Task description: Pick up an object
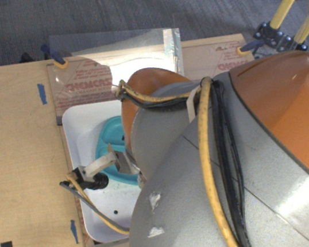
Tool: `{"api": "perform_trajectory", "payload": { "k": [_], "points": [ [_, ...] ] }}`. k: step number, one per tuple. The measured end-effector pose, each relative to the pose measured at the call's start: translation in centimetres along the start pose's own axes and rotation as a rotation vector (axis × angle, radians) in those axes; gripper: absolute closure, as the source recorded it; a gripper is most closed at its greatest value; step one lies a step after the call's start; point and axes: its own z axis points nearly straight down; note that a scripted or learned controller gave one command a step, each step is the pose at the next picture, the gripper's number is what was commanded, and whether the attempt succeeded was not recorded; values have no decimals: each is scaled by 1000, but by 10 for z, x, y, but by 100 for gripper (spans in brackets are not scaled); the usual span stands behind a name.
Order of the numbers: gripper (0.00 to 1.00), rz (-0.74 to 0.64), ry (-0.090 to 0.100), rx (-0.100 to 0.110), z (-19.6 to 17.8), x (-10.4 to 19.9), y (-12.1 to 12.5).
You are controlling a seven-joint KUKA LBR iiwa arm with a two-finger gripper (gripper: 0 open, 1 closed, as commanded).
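A teal plastic object [111, 134] lies in the left white bin [79, 123], toward its right side. My gripper [125, 164] is low in this bin, right over the teal object and seemingly touching it. The teal shape shows both above and below the gripper. The grey and orange arm [220, 168] covers the right side of the bin and everything beyond it, so the rest of the teal object is hidden.
A clear plastic sheet [131, 51] stands along the bin's far edge. Tan board [22, 170] with black corner marks borders the bin on the left. Yellow poles with a black clamp [271, 34] stand at the top right.
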Motion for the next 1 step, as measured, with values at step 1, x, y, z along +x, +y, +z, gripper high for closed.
{"api": "perform_trajectory", "payload": {
  "k": [1],
  "points": [
    [100,-1,6,1,-111,1,0]
  ]
}}
